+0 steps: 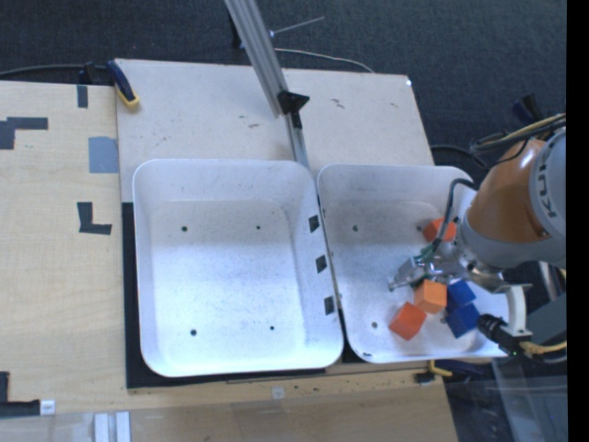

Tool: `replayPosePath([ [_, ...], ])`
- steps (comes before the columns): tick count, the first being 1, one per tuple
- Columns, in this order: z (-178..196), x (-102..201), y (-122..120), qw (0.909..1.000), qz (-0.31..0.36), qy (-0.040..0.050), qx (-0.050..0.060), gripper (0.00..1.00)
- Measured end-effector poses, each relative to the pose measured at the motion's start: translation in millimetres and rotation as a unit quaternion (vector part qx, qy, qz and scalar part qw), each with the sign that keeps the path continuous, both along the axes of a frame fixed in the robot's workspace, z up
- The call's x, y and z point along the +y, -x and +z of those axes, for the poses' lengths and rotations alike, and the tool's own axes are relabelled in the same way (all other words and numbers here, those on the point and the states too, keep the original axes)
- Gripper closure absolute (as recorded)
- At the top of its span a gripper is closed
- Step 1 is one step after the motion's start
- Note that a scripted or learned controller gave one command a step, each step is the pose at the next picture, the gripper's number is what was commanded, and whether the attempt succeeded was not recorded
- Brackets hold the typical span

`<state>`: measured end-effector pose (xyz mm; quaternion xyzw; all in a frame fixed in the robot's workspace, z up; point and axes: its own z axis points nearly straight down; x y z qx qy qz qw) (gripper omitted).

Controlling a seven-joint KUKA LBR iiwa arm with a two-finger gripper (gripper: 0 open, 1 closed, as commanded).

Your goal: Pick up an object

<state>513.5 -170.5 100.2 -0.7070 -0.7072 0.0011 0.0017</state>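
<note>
From the camera view, the right-hand shallow white plastic bin (368,210) sits at the lower right of the frame on the pale wooden desk (55,274); the grey arm with its orange band (502,201) reaches into it from the right edge. The hand (421,274) hangs low over a cluster of small blocks; whether it is released or clenched I cannot tell. An orange cube (408,320) lies free at the cluster's lower left, just beside a second orange block (431,295) and two blue blocks (462,307); these look light, stiff and smooth-faced, so I judge opposite flat sides of the free cube the best hold.
</note>
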Motion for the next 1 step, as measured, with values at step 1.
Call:
replayPosePath([
  [1, -8.4, -28.1, -78.4, 1.0000, 0.001, 0.0016, -0.004, 0.00],
])
